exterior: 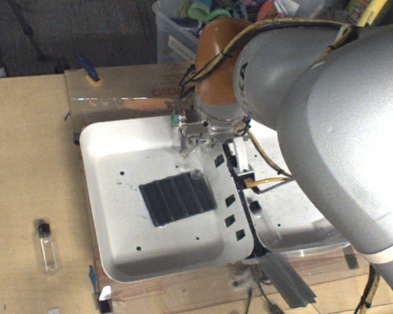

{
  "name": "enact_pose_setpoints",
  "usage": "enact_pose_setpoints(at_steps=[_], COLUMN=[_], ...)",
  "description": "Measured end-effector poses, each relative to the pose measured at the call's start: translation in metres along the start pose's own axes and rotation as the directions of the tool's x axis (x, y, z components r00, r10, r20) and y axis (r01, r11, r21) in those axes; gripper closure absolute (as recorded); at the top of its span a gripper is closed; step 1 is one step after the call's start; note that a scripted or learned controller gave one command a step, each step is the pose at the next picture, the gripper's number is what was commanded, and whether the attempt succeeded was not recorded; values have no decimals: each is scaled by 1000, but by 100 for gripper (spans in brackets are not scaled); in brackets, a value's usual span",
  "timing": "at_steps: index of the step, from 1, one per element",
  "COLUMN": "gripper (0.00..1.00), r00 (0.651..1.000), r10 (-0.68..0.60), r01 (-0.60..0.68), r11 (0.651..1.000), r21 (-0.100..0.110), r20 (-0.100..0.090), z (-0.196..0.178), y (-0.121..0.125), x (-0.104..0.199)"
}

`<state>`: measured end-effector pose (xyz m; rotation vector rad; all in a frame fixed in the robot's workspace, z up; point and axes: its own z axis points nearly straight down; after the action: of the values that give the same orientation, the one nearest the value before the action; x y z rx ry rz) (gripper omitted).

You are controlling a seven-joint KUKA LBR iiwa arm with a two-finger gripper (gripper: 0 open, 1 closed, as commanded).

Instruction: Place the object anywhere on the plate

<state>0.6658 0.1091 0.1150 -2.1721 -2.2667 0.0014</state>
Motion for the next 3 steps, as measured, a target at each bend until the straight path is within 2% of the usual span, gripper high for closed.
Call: enact_pose_setpoints(at_steps=[1, 2, 3], gripper=[100, 100, 100], r00=[986, 1000, 981], r10=[-164, -10, -194], r01=[164, 10, 194], r11=[986, 1000, 981], r21=[0, -4, -3], r20=[0, -6, 1], z=[-6, 15, -73], y=[-25, 0, 3], x=[7, 2, 63])
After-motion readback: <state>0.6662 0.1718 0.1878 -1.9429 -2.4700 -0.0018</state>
